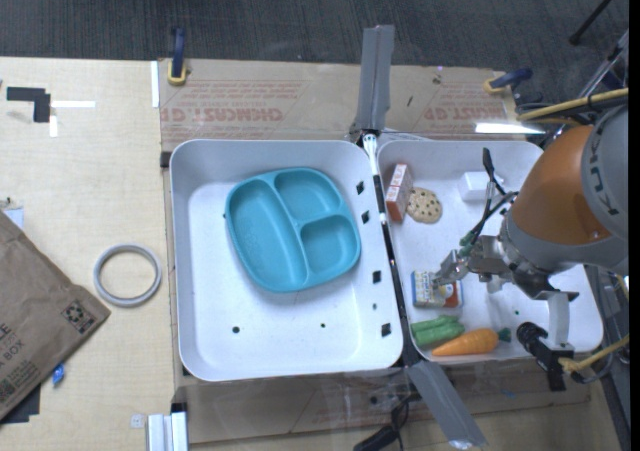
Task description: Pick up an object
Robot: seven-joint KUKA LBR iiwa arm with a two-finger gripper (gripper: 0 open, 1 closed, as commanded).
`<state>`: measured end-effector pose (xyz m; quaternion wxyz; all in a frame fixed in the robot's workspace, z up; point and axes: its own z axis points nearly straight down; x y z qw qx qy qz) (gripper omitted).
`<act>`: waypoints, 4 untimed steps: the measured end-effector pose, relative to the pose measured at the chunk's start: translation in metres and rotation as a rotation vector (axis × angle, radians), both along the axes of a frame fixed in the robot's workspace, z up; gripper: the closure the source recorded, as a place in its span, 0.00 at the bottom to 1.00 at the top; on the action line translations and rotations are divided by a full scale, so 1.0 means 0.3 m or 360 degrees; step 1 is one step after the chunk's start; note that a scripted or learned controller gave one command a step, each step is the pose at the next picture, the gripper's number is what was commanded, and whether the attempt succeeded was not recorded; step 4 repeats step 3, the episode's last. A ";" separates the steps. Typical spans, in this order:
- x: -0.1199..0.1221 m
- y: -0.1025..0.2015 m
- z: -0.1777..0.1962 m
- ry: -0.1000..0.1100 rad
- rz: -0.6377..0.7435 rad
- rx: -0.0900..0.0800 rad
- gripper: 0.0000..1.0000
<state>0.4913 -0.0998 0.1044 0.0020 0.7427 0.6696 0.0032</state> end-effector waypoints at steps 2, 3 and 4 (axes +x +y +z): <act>-0.030 0.013 0.002 -0.0008 -0.0150 -0.0001 1.00; -0.046 -0.231 0.283 0.0015 -0.0398 -0.0003 1.00; -0.046 -0.231 0.283 0.0015 -0.0398 -0.0003 1.00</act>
